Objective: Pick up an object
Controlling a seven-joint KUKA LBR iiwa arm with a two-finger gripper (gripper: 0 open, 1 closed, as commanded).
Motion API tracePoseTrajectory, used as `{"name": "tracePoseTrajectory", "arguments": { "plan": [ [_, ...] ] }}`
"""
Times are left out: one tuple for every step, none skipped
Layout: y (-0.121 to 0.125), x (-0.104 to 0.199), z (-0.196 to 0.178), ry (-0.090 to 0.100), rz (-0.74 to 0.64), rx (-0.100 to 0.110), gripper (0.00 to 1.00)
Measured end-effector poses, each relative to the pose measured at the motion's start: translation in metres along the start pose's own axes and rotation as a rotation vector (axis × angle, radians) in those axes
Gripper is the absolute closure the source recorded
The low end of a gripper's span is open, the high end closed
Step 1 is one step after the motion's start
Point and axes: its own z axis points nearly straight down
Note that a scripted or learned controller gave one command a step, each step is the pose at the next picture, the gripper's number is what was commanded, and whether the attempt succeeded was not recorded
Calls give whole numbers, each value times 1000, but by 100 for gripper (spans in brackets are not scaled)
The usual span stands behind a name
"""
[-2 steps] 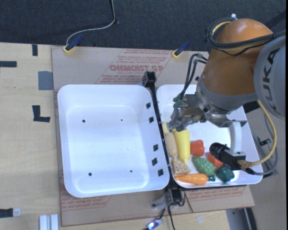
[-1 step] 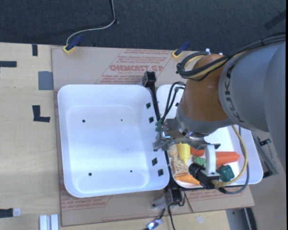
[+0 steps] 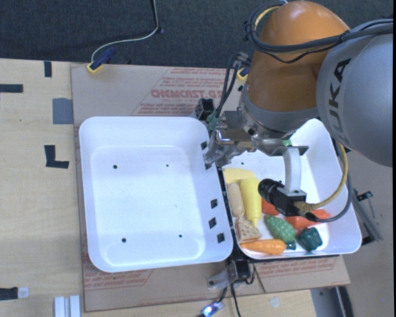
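Observation:
The right bin (image 3: 327, 147) holds several toy foods in its front half. A yellow piece (image 3: 251, 197) lies beside a tan stick (image 3: 235, 200), with a waffle-like cracker (image 3: 247, 230) below them. Along the front wall lie an orange carrot (image 3: 266, 246), a green piece (image 3: 280, 229), a teal piece (image 3: 309, 239) and a red-orange piece (image 3: 311, 218). My gripper (image 3: 218, 149) hangs under the big orange wrist, over the right bin's left edge, just behind the yellow piece. The arm's bulk hides the back of this bin.
The left bin (image 3: 92, 177) stands directly beside the right one, and their rims meet at the black clips (image 3: 214, 213). A black cable fitting (image 3: 277, 195) hangs from the arm over the toys. A yellow-tipped cable (image 3: 100, 59) lies on the bench behind.

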Motion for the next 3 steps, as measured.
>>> {"name": "tracePoseTrajectory", "arguments": {
  "plan": [
    [-20, 77, -108, 3, -5, 1, 100],
    [-19, 109, -206, 1, 3, 2, 100],
    [-19, 108, -200, -4, 6, 13, 0]
  ]
}}
